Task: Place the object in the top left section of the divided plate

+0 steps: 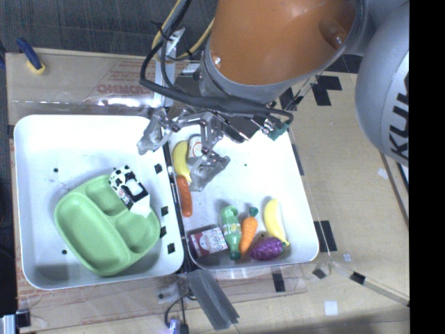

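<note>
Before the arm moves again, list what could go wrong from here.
1. The gripper hangs over the right bin beside a banana and an orange sausage lying close together; closing there could catch the wrong item or both.
2. A black-and-white toy already sits on the upper part of the green divided plate, so a drop there may land on it.

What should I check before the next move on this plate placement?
1. Object sits on the green divided plate: ok, black-and-white item rests at its upper edge.
2. Item fully inside one section: cannot tell, it overlaps the rim.
3. gripper away from the plate: ok, it hangs above the right bin.
4. Gripper carrying anything: cannot tell.
5. Clutter under the gripper: not ok, banana and carrot lie right beside it.
</note>
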You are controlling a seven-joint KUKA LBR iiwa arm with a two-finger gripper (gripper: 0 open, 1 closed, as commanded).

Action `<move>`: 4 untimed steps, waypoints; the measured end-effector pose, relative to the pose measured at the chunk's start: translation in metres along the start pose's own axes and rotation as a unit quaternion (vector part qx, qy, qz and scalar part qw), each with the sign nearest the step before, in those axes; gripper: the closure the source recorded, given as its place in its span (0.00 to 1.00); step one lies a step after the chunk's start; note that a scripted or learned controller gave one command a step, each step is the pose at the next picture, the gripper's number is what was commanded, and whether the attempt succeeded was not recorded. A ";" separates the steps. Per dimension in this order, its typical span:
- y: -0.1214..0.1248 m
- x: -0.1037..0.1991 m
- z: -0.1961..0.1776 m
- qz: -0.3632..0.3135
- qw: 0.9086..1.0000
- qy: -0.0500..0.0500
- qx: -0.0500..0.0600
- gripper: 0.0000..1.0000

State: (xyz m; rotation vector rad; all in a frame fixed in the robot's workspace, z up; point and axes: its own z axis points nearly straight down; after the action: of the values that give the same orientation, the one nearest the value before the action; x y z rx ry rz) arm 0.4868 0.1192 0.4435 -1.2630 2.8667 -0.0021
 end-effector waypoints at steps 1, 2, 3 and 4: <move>0.029 -0.023 0.000 -0.155 0.988 -0.001 0.000 0.00; 0.038 -0.027 0.000 -0.326 0.945 -0.001 0.000 0.00; 0.062 -0.053 0.001 -0.452 0.892 -0.001 -0.001 0.00; 0.062 -0.054 -0.010 -0.453 0.891 -0.003 0.001 1.00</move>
State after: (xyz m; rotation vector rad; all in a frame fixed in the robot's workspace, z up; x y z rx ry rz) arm 0.4779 0.2008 0.4536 -2.4210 1.9800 -0.0076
